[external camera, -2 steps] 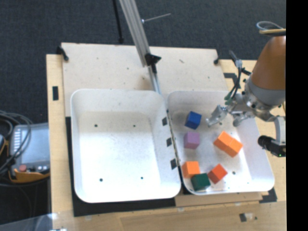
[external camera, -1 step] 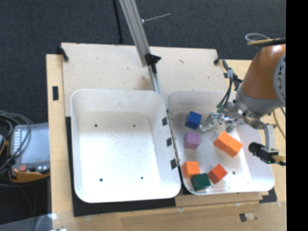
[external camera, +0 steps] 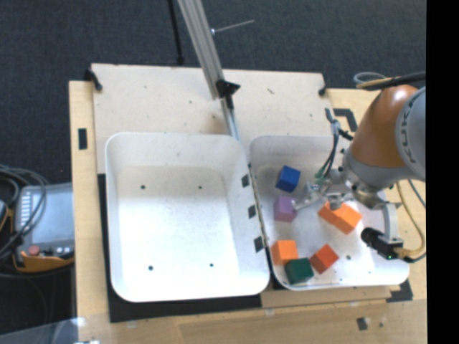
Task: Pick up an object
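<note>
arm: grey with orange band (external camera: 380, 131), comes in from the right edge, wrist hangs over the right bin
gripper (external camera: 320, 192): low over the right bin, just right of the purple block; cannot tell how it is set, metal parts blur together
right bin (external camera: 301, 149): shallow, white, holds all six blocks
large orange block (external camera: 340, 216): right of the purple block, just below-right of the gripper, turned diagonal; long axis runs upper-left to lower-right; touching the gripper or not, can't tell
purple block (external camera: 285, 208): landmark, near the bin's left wall, mid-height
blue block (external camera: 288, 178): just above the purple block, corner pointing down
small orange block (external camera: 285, 250): below the purple block, edges square to the bin
green block (external camera: 299, 270): below the purple block, touching the small orange block's lower right
red-orange block (external camera: 325, 258): below-right of the purple block, beside the green block, rotated like a diamond
left bin (external camera: 179, 213): left of the purple block, walls touching the right bin's
metal pole (external camera: 204, 41): slants well above the purple block
</note>
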You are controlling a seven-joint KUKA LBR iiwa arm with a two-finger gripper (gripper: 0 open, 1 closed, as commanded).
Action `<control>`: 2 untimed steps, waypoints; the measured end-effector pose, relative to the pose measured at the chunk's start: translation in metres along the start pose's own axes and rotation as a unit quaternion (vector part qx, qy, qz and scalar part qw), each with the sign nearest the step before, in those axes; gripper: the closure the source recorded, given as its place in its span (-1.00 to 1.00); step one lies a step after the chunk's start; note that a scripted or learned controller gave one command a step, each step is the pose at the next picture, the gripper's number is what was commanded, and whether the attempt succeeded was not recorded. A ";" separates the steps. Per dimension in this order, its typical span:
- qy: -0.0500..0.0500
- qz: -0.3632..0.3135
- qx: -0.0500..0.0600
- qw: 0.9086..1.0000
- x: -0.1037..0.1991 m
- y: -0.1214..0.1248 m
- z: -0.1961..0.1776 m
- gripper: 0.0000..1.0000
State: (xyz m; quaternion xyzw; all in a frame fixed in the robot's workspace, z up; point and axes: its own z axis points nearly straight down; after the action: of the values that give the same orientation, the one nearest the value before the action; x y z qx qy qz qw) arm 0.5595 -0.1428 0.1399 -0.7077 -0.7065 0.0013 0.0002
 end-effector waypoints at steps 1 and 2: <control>0.001 0.004 -0.004 1.000 0.000 0.002 -0.013 1.00; 0.000 -0.002 -0.005 1.000 -0.003 0.006 -0.077 1.00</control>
State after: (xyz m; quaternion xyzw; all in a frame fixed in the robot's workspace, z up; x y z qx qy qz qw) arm 0.5660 -0.1458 0.2171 -0.7060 -0.7082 -0.0022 -0.0036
